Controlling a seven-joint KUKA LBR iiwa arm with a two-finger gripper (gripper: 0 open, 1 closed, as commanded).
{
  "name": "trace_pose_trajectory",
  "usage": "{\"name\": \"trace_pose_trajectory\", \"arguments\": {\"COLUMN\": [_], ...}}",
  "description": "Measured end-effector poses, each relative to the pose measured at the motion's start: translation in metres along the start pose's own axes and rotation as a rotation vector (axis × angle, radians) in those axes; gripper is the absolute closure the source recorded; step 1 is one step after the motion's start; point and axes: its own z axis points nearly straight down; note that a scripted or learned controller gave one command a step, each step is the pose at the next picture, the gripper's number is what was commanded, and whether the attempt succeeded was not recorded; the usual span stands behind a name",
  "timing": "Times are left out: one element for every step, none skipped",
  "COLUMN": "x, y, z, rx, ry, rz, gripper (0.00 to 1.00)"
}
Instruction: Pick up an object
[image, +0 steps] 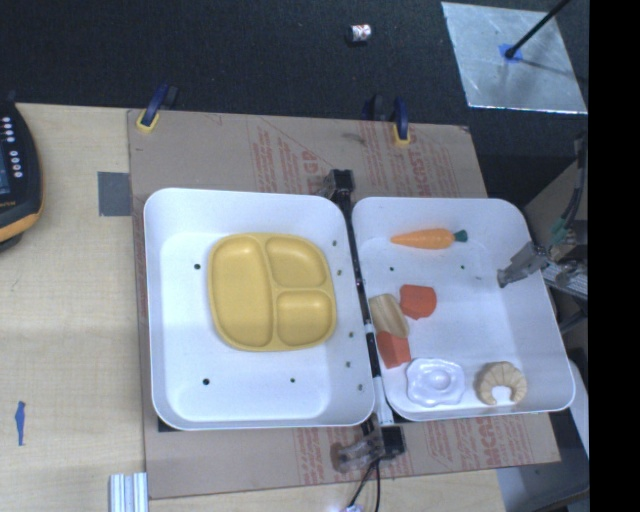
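Left bin (170, 300) carries the yellow divided plate (271, 290). Right bin (535, 330) has my targets: fried egg (434, 381) and croissant (500, 383) near, carrot (428, 238) far, red pieces between. My gripper (522, 266) hovers at the right rim; grip state, can't tell.

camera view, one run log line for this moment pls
gripper: over right bin's right edge | held: nothing visible | carrot: in bin, untouched | yellow plate: left bin
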Motion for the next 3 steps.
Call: {"name": "trace_pose_trajectory", "arguments": {"x": [0.049, 0.104, 0.078], "y": [0.031, 0.076, 0.032], "z": [0.108, 0.147, 0.168], "rx": [0.008, -0.001, 0.006], "ry": [0.004, 0.001, 0.0], "rz": [-0.006, -0.008, 0.002], "gripper": [0.0, 0.0, 0.0]}}
